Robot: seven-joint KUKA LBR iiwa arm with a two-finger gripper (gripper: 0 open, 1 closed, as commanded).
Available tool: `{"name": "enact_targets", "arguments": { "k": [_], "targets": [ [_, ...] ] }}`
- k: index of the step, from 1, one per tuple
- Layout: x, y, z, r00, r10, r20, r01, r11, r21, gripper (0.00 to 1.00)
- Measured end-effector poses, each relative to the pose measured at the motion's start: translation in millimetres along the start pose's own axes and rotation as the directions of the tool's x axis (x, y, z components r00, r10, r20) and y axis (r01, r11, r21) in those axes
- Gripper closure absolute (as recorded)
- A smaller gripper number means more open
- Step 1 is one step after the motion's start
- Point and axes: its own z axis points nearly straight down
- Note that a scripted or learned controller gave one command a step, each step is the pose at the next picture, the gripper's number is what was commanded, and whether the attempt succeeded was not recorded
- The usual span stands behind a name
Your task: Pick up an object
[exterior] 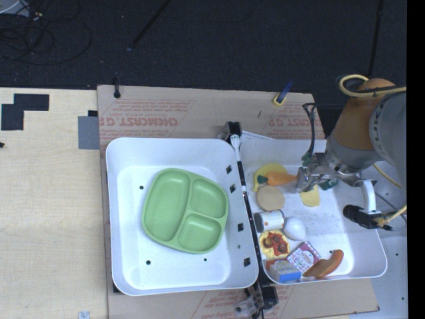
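My gripper [308,180] reaches into the right bin [362,261] from the right and hangs low over its upper middle. Just below and right of it lies a small yellow piece [310,198]. To its left an orange carrot [282,177] rests on a yellow item [265,173]. Nothing shows between the gripper's tips. Further down lie a tan round disc [270,197], a white cylinder [269,219] and a white egg [294,228].
The right bin's front holds a red and yellow item [274,244], a pink packet [304,256], a blue-edged block [286,271] and a brown sausage [325,265]. A green divided plate [185,210] lies in the left bin [126,178]. A black divider [242,198] separates the bins.
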Motion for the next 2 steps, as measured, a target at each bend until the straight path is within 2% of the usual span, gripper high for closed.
{"name": "enact_targets", "arguments": {
  "k": [1, 2],
  "targets": [
    [0, 0, 0, 1.000, 0.000, 0.000, 0.000, 1.000, 0.000, 0.00],
    [-42, -23, 11, 1.000, 0.004, 0.000, -0.004, 1.000, 0.002, 0.00]
  ]
}}
